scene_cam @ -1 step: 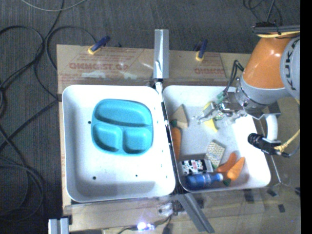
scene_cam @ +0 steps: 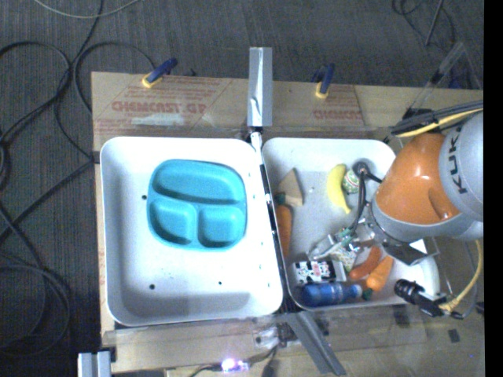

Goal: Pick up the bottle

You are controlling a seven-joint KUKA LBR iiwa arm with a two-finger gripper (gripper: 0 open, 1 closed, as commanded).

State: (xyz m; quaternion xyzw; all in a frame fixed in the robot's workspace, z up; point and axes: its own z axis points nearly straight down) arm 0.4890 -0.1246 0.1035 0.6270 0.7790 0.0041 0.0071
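- Where the bench carries two white bins, the left bin (scene_cam: 118,289) holds a blue divided tray (scene_cam: 198,203).
- Right bin (scene_cam: 310,151): banana (scene_cam: 339,187), carrot (scene_cam: 284,226), orange items, small box.
- Bottle (scene_cam: 328,293): blue, lying on its side at the near wall.
- Gripper (scene_cam: 342,246): above the clutter, just beyond the bottle; finger opening cannot be judged.

Blue bottle (scene_cam: 330,293), turquoise tray (scene_cam: 198,203), yellow banana (scene_cam: 338,187), white bins (scene_cam: 118,289).

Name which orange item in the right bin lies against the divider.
The carrot at the bin's left wall, beside the divider; the other orange item lies near the arm.
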